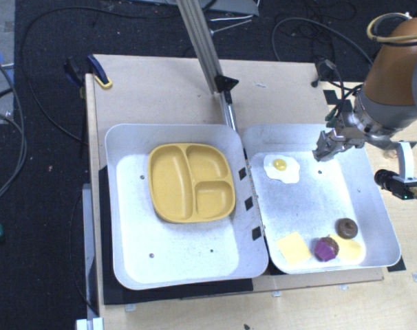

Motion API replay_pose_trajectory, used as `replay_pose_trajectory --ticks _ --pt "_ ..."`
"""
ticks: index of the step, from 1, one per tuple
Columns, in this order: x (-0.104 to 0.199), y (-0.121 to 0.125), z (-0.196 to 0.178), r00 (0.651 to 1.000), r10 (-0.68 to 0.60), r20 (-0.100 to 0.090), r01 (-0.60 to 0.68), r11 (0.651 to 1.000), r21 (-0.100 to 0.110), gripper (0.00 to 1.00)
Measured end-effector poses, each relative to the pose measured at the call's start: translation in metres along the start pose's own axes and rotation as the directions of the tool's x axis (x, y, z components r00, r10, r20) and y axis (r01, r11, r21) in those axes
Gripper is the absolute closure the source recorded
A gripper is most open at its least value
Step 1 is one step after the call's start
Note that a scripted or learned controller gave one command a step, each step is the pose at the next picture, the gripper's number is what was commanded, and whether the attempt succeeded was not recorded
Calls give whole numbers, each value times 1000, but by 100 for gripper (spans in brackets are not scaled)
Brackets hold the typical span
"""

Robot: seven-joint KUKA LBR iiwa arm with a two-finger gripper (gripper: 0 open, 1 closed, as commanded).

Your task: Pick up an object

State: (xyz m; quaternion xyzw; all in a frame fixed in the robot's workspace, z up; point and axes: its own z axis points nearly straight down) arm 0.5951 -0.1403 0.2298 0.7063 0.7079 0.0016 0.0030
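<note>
1. On the tabletop [160,88], two shallow white bins side by side, inner rims nearly touching along a row of black clips.
2. In the left bin [126,253], a yellow divided plate [192,183] with three compartments, set toward the upper middle, bare white floor open below it and along the left wall.
3. In the right bin [373,205], toy foods: a fried egg [282,169] near the upper left corner; a pale yellow cheese square [293,248] by the bottom rim; just beside it a purple piece [325,248] lying on another yellow slice [351,251]; a brown donut [346,228] just above that slice.
4. Wide bare floor across the middle of the right bin, between the egg and the bottom cluster.
5. Above the right bin's upper right part, the end effector [327,148], dark, pointing down and left, to the right of the egg and apart from it.
6. Released or clenched: cannot tell; nothing seen between its tips.
7. Behind it, the grey wrist and orange band reaching in over the bin's right rim.
</note>
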Motion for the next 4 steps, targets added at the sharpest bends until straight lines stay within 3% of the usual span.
replay_pose_trajectory --ticks 2,4 --pt "101 -37 2 1000 -5 -4 5 1000 9 100" --pt "221 -56 9 1000 -8 -4 8 1000 9 100"
